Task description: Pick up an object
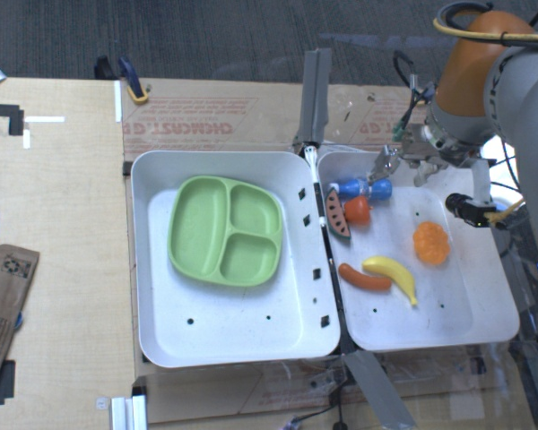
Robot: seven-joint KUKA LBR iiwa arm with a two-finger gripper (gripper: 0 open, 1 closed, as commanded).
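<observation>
We see a blue plastic cylinder (362,188) at the right white bin's (466,316) back-left corner, pincer (387,160) just above it, grip unclear to us, tomato, watermelon slice, orange, banana, sausage nearby, green divided plate (225,231) in left bin (161,312), wooden surface (54,204).

A robotics lab: grey arm (511,79) over twin white bins (152,267) on a clamped, cardboard-lined bench (54,204).

The arm (507,70) ran off the right edge. The tool (387,161) was too small to read, overlapping the blue toy (363,189).
</observation>
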